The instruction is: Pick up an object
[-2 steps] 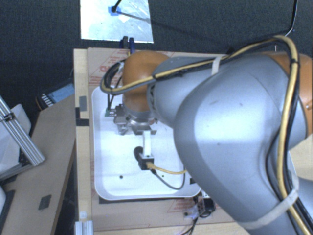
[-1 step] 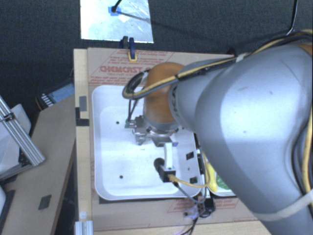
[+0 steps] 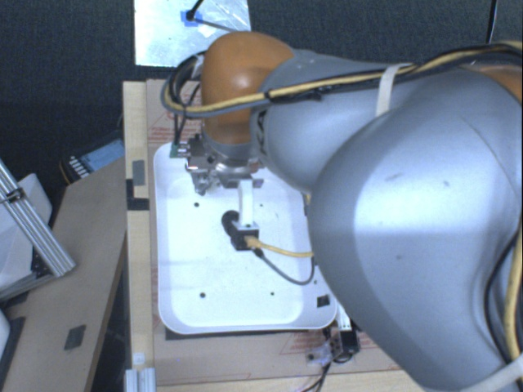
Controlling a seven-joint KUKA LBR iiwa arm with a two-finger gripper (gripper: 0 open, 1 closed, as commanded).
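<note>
Camera view shows the arm [image 3: 409,202] as the biggest thing by far: it comes in from the right and covers most of the bench, and its orange band [image 3: 241,68] hangs above the far end of the white bin [image 3: 188,300]. Under that band the gripper [image 3: 204,182] points down over the far half of the bin, near its left wall. From this slant I cannot tell whether it is spread or closed, and nothing can be seen held in it. The bin floor below it looks bare apart from a few tiny dark dots. The only likely target is a small dark piece [image 3: 323,301], squarish and flat-looking, lying near the bin's near right corner just beside the arm's edge and well apart from the gripper. The step in hand seems to be lining up over a target. To do that well, the gripper should travel across to that corner, centre itself over the piece and go straight down with room to clear the nearby wall. It should pinch only once the piece sits squarely inside. A thing this thin may slip, so a low, level approach matters.
</note>
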